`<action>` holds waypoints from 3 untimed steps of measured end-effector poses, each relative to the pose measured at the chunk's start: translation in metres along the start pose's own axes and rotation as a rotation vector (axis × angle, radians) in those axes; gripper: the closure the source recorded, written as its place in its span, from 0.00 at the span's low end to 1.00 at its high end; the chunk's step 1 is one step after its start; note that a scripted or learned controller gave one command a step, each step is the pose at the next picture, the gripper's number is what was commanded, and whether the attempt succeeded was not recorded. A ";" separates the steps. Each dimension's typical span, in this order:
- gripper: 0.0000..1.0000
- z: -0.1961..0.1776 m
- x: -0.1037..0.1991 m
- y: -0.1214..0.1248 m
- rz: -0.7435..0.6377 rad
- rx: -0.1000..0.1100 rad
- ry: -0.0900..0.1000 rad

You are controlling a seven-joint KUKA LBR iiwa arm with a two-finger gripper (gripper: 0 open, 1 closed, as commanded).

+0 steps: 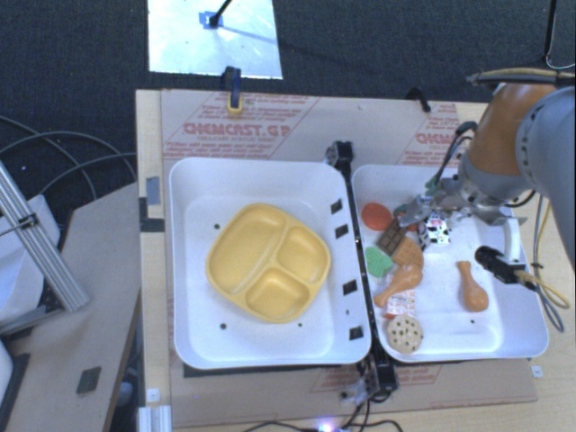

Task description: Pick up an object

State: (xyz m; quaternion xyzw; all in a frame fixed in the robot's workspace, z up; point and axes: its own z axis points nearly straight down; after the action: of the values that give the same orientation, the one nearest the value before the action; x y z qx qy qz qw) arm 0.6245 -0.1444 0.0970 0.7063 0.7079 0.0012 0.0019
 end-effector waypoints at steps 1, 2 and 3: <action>0.00 0.010 0.051 0.028 -0.006 -0.003 -0.001; 0.00 0.012 -0.027 -0.051 0.010 0.007 -0.002; 0.00 -0.030 -0.013 -0.142 0.005 0.007 0.002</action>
State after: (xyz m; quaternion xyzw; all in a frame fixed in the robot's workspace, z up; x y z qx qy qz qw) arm 0.4829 -0.1573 0.1268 0.7080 0.7062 -0.0006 -0.0014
